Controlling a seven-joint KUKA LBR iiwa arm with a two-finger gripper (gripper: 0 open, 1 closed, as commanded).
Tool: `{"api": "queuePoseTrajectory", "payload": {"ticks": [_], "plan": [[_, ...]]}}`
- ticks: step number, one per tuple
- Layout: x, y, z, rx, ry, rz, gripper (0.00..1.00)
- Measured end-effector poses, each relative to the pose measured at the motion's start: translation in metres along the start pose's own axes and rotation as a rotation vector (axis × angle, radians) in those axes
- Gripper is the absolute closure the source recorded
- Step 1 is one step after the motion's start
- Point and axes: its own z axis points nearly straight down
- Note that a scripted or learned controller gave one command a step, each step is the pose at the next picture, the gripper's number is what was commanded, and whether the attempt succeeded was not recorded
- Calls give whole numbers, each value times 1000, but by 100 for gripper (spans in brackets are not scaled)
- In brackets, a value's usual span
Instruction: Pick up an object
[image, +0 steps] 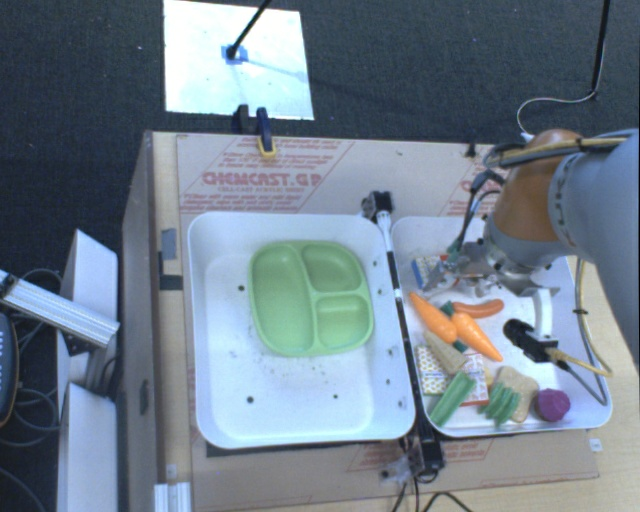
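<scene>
From my station I see the gripper low over the far end of the right bin, but whether it is clenched or released I cannot tell. Two carrots, green beans and a purple ball lie there. The left bin holds a green divided plate.

Dark carpet floor with a pale square sheet

Grey arm from the right, wrist angled down.
</scene>
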Motion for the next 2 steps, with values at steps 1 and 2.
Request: {"api": "queuePoseTrajectory", "payload": {"ticks": [1,2], "plan": [[0,1,-11,-3,0,-1,100],[0,1,-11,-3,0,-1,0]]}}
